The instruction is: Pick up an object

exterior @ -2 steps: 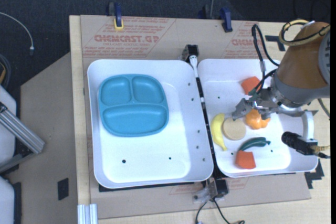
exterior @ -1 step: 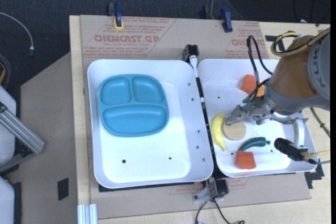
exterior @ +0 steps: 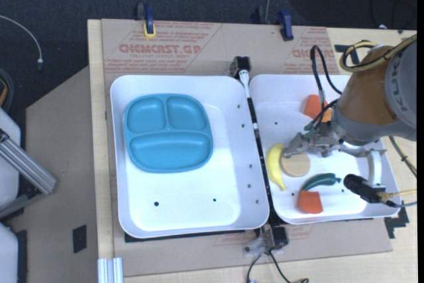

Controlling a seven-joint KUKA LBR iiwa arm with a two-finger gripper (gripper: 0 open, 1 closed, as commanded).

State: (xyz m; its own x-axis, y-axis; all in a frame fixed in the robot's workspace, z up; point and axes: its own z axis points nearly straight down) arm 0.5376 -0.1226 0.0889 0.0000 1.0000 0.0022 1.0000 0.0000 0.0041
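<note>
In the right bin [exterior: 281, 109], near its left wall: a round tan disc [exterior: 296, 166], lying flat. Touching its left side, a yellow banana [exterior: 274, 166], curved along the wall. Just right of the disc and a bit nearer, a small green thing [exterior: 323, 180], long and bent. Nearer still, close to the bin's near rim, a red block [exterior: 309, 202]. Well apart from these, toward the far side of the same bin, an orange piece [exterior: 312, 105].

Right over the far edge of the disc: the gripper [exterior: 301, 146], low in the bin, reaching in from the right. Cannot tell whether spread or pressed together. Nothing seen pinched in it. Behind it, the arm [exterior: 371, 99], orange band and grey body, covering the right part of the bin.

To the left, side by side with the first one, the left bin [exterior: 199, 202]. In its far left part, a blue plate [exterior: 169, 132] with three sections.

Under both bins, a brown bench [exterior: 165, 43] with red letters. On its far edge, two blue clamps [exterior: 147, 15], well apart.
</note>
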